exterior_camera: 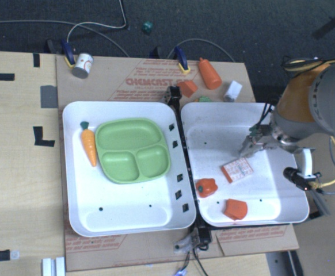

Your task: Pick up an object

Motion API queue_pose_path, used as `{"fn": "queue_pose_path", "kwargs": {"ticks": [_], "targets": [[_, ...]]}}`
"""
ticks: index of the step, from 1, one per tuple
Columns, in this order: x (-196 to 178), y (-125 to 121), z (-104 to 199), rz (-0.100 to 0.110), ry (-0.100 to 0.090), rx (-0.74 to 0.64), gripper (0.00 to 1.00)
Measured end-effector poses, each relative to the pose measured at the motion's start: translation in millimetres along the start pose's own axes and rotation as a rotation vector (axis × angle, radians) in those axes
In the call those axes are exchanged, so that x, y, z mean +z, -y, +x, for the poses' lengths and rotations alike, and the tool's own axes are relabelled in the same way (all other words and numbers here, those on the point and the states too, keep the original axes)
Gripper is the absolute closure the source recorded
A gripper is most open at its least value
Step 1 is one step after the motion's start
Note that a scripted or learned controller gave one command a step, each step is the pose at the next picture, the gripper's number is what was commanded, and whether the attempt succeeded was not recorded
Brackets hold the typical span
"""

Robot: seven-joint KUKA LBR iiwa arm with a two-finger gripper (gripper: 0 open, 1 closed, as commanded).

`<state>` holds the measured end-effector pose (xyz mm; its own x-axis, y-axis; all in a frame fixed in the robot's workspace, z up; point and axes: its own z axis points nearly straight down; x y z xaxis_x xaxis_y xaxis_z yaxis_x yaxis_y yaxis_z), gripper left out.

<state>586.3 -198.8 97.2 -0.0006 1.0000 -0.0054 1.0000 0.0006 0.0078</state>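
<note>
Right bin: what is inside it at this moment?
The right bin holds a patterned flat packet, a small orange-red toy and an orange block. The claw is above its floor; anything under the arm is hidden.

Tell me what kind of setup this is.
Likely a lab bin-picking test bench: two white bins clamped to cardboard, toy food such as a carrot, and loose cables behind.

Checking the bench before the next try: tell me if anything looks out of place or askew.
Several items lie outside the bins on the cardboard behind them: an orange bottle-shaped toy, a small orange block, a pale cube and a small can tipped on its side. Inside the right bin, the patterned card lies skewed to the walls.
</note>
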Motion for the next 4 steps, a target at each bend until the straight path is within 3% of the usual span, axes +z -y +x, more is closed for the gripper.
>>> {"fn": "queue_pose_path", "kwargs": {"ticks": [1,2,3,4], "targets": [[0.3,0.2,0.1,0.000,0.000,0.000,0.00],[10.4,25.3,82.2,0.005,-0.006,-0.002,0.00],[-59.0,68.4,28.5,0.008,-0.003,0.002,0.00],[-5.6,26.6,90.4,0.011,-0.007,-0.002,0.00]]}}
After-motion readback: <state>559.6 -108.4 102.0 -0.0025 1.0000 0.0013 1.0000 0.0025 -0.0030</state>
